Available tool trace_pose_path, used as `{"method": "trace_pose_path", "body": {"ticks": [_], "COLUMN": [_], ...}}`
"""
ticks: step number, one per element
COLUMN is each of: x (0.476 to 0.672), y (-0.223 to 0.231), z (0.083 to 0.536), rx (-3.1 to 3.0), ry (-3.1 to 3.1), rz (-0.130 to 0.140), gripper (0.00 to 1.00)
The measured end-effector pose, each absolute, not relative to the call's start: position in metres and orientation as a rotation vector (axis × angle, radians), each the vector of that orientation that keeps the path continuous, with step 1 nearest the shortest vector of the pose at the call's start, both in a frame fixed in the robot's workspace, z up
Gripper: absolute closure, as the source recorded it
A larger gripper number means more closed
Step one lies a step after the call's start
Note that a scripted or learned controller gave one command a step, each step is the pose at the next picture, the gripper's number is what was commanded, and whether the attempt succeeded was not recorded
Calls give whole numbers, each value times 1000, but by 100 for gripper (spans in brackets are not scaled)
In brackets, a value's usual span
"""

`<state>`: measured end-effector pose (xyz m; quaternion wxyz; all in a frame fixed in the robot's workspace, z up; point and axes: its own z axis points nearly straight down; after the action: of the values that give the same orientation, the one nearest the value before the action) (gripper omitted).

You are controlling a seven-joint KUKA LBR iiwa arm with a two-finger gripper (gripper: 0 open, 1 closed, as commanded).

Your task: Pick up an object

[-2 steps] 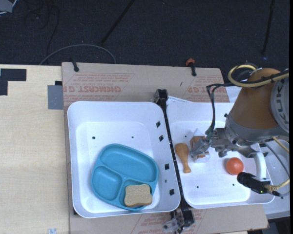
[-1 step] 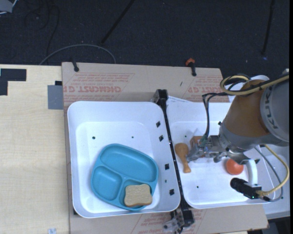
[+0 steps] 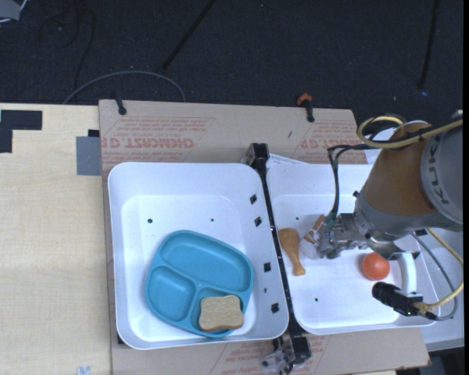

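Observation:
A tan drumstick-shaped toy (image 3: 291,250) lies in the right bin (image 3: 328,319) near its left wall. A red-orange ball (image 3: 375,266) rests further right in the same bin. My gripper (image 3: 325,241) is low in the right bin, between the drumstick and the ball, just right of the drumstick's thick end. The arm's grey and orange wrist covers much of it. In the left bin (image 3: 141,201) a blue divided plate (image 3: 197,280) holds a tan sponge-like piece (image 3: 220,312) in its near compartment.
A black divider strip (image 3: 267,233) runs between the two bins. Cables loop around the wrist at the right. A black fitting (image 3: 397,297) sits at the right bin's near right corner. Cardboard lies under both bins.

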<state>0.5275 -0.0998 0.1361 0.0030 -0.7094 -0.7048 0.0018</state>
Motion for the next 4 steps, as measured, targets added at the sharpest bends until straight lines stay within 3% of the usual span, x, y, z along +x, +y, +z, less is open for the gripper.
{"method": "trace_pose_path", "body": {"ticks": [3,4], "x": [525,520], "y": [-101,-44], "z": [273,272], "rx": [-2222,-2213], "ry": [-2223,-2224], "rz": [-2,2], "gripper": [100,100]}}
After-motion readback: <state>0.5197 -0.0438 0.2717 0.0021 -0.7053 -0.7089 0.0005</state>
